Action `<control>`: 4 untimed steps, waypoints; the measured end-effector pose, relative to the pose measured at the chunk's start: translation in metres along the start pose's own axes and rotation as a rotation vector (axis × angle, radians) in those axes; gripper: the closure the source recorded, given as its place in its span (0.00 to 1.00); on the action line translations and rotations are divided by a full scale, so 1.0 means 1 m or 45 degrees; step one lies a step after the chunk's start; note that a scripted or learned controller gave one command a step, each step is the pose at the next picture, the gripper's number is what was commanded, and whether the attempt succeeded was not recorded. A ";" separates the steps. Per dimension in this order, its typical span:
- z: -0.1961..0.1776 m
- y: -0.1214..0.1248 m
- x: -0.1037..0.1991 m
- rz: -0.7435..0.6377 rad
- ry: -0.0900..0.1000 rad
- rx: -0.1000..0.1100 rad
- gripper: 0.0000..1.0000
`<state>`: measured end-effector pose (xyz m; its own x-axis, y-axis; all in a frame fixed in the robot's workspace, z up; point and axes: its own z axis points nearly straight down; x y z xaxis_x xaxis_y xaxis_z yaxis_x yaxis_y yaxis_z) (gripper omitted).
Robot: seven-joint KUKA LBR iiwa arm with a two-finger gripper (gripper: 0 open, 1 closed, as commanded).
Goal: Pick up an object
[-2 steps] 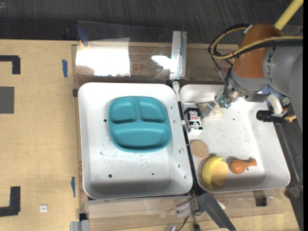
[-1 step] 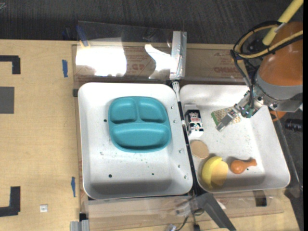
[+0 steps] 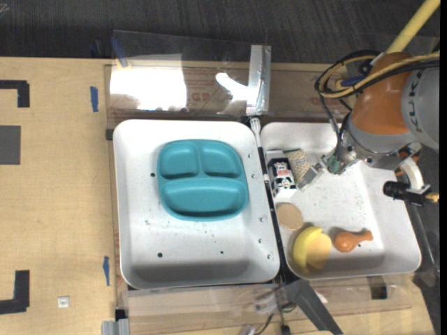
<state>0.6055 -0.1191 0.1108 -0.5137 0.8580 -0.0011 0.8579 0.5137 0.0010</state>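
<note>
The right bin (image 3: 391,257) held the likely picks. A yellow banana-like toy (image 3: 311,248) lay near its front wall, with a small orange toy shaped like a drumstick (image 3: 351,239) just beside it to the right and a tan round disc (image 3: 290,216) just behind it. Farther back, against the wall shared with the left bin, sat a small printed box (image 3: 281,174), a speckled packet (image 3: 299,162) and a silvery flat piece (image 3: 310,176).

The yellow toy looked light, rigid and smooth, probably hollow plastic; its curved skin could slip, so a pinch across its narrower width seemed safest. The orange toy's thin neck offered an easy hold. The disc lay flat and would be hard to get under.

The gripper (image 3: 335,163) hung over the rear of the right bin, near the silvery piece; whether it was spread or closed, or had anything, could not be told.

The left bin (image 3: 133,187) carried a teal divided plate (image 3: 202,179).
</note>
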 end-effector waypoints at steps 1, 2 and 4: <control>-0.074 0.002 0.053 0.019 0.000 -0.002 0.00; -0.072 -0.077 0.084 -0.159 0.004 0.004 0.00; 0.025 -0.021 -0.025 -0.072 -0.004 -0.003 0.00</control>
<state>0.6005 -0.1517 0.0862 -0.5611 0.8277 -0.0040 0.8277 0.5611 0.0035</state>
